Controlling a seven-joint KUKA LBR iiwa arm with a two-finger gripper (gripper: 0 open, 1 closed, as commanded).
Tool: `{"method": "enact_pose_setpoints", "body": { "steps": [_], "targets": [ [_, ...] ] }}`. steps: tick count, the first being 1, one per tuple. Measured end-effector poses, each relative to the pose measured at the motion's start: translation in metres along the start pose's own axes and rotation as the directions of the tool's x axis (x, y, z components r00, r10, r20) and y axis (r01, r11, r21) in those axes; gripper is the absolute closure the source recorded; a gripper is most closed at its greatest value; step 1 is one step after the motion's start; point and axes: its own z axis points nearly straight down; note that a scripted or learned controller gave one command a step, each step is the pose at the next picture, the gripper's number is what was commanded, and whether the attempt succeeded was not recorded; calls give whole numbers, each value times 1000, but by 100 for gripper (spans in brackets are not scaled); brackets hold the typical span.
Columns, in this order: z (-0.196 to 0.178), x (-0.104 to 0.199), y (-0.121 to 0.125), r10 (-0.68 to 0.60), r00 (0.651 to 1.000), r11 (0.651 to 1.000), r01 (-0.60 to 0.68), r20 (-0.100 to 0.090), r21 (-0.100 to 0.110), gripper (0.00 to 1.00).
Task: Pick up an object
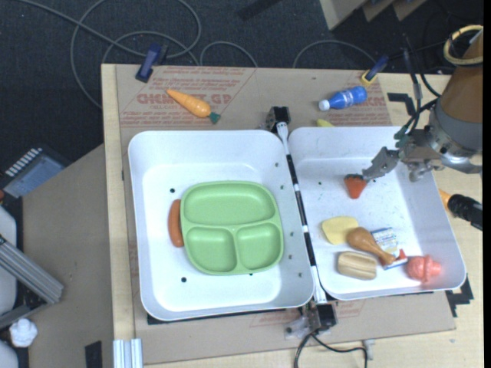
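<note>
So the arm is reaching in from the right and its hand (pixel 400 162) is hanging over the upper part of the right bin (pixel 453 240). One grey finger is sticking out to the left, toward a small red-orange toy (pixel 354 186) that's lying on the bin floor just below and left of its tip. Nothing is sitting between the fingers as far as I can see, but whether they're spread or closed, I honestly can't tell from this angle.

The rest of the right bin's stuff is crowding the lower part: a pale yellow piece (pixel 338 229), a drumstick toy (pixel 369 244) next to it, a bread roll (pixel 357 264) just under that, a little blue and white packet (pixel 385 238) tucked behind the drumstick, and a pink toy (pixel 423 267) near the bottom right corner.

The left bin (pixel 153 205) is holding a green divided tray (pixel 230 226), with an orange sausage-looking thing (pixel 176 222) lying right against its left edge.

Outside the bins, on the surface (pixel 123 313), a toy carrot (pixel 192 103) is lying above the left bin and a blue bottle (pixel 344 98) is lying above the right one.
</note>
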Motion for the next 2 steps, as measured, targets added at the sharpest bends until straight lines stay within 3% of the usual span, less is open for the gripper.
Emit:
{"method": "enact_pose_setpoints", "body": {
  "steps": [1,2],
  "targets": [
    [77,-9,-32,1,1000,1000,-1,0,3,0],
    [129,8,-50,0,1000,1000,0,2,-8,0]
  ]
}}
